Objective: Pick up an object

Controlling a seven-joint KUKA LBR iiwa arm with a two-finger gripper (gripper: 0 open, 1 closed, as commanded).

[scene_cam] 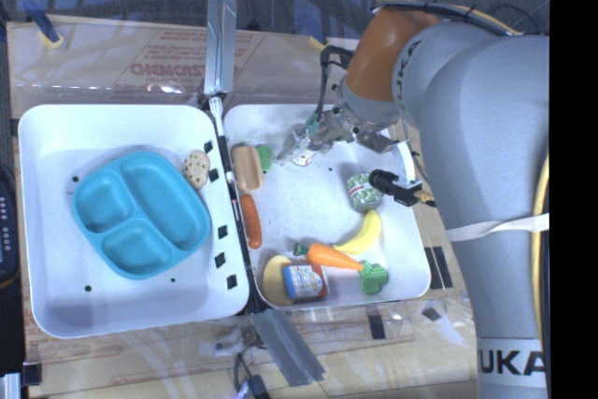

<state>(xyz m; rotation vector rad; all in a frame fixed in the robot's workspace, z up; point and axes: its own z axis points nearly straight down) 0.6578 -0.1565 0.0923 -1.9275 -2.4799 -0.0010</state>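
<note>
My gripper (301,145) hangs over the far part of the right bin (411,243), above bare white floor. Just to its left lie a tan bread roll (247,166) and a small green piece (265,156). A green and white can (363,191) sits to its lower right. Nearer the front are a yellow banana (364,234), an orange carrot with a green top (341,259), a small labelled jar (304,280) and a long orange sausage (251,220) along the left wall. I see nothing held in the gripper.
The left bin (37,285) holds a blue divided plate (140,215) and a speckled tan cookie (195,168) by the divider. A yellow round piece (274,274) lies beside the jar. The big grey arm (467,126) covers the right bin's right side.
</note>
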